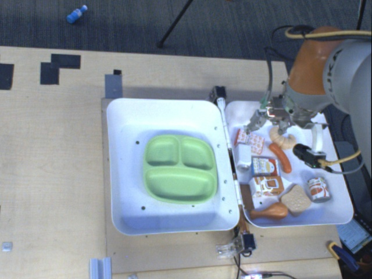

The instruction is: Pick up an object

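Overhead, gripper (268, 119) hung with fingers spread apart above the far end of the right bin (343, 205), clamped on nothing, hot dog (280, 157) just nearer than it (among small cartons), green divided tray (178, 168) left of that bin.

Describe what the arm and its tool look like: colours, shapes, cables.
The arm is rounded and bulky, with a pale grey shell and a broad orange band above the wrist. A dark cable loops out from near the band and runs down beside the wrist. The tool is small and metallic, grey and silver, with thin prongs. No markings are readable.
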`<act>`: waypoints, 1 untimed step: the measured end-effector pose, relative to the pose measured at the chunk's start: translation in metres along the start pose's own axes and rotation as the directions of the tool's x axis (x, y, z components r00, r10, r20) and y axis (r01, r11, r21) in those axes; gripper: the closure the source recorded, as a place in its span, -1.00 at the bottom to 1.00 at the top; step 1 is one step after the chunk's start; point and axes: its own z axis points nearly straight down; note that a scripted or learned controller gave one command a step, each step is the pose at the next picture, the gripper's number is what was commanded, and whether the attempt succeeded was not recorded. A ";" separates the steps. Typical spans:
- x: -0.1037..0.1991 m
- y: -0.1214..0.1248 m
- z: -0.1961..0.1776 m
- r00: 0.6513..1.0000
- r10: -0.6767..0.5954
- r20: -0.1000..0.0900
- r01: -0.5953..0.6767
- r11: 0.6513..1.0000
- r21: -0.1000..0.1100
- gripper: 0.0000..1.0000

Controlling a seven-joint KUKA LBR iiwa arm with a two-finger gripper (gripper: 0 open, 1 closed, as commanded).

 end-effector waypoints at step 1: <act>-0.037 -0.027 0.048 1.000 0.003 0.003 -0.003 1.000 -0.011 -1.00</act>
